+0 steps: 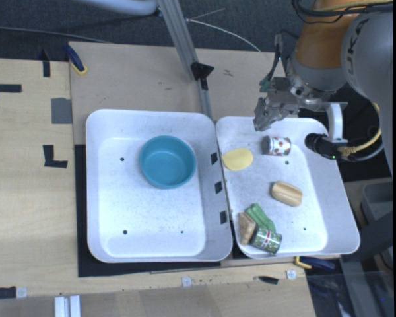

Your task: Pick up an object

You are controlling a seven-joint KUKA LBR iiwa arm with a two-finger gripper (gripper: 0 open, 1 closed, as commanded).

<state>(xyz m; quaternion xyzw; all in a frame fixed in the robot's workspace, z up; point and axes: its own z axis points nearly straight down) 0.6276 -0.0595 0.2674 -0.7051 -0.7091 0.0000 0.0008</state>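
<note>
Four candidates in the right bin; my gripper hangs above the small can at the far end, holding nothing, finger gap hard to tell from here. Risk: can rolls away on contact. Yellow disc beside it, bin wall close behind.

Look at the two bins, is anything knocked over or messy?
Yes. In the right bin, the small can lies on its side, and the green can is tipped over against a brown thing. The blue bowl sits upright.
</note>
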